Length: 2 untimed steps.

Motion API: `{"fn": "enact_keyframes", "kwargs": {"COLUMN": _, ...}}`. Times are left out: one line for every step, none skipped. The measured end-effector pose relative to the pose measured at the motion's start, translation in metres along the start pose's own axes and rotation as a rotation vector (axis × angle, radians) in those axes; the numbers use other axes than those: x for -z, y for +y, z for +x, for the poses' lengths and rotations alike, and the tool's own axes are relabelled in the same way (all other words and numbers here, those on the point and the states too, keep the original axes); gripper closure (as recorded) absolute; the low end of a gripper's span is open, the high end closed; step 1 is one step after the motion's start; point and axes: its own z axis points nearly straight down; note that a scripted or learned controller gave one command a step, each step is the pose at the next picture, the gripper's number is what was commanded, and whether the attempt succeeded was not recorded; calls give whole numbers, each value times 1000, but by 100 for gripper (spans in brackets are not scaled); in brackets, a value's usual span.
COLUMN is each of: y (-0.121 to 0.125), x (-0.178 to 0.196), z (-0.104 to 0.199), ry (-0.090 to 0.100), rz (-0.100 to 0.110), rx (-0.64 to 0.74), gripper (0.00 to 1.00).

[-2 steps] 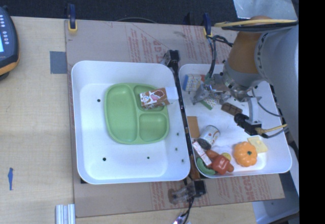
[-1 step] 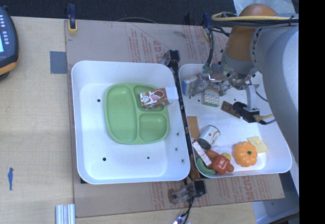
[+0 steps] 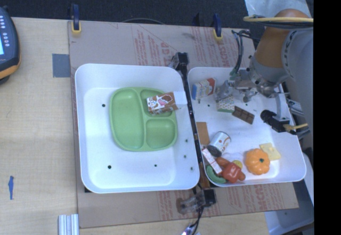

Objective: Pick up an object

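Item: claw point(image 3: 233, 91), low in right bin point(image 3: 290, 175), upper part, over a pale speckled block point(image 3: 226, 104). Finger spread: cannot tell; nothing visibly held. Candidates lying loose: brown bar point(image 3: 244, 115), orange pumpkin point(image 3: 257, 161), can point(image 3: 219, 140). Status, judged: pick not yet made; grasp and lift remain.

white bins: two point(image 3: 85, 122) point(image 3: 293, 172)
green divided plate: one point(image 3: 128, 122)
orange pumpkin: one point(image 3: 257, 161)
brown carton: one point(image 3: 161, 103)
blue clamps: two point(image 3: 75, 18) point(image 3: 217, 25)
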Motion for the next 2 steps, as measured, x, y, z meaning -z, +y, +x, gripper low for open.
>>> {"fn": "enact_keyframes", "kwargs": {"y": -52, "x": -1, "z": 23, "ry": 3, "rz": 3, "rx": 4, "gripper": 0}}
{"fn": "enact_keyframes", "kwargs": {"y": -6, "x": 0, "z": 32, "ry": 2, "rz": -7, "rx": 6, "gripper": 0}}
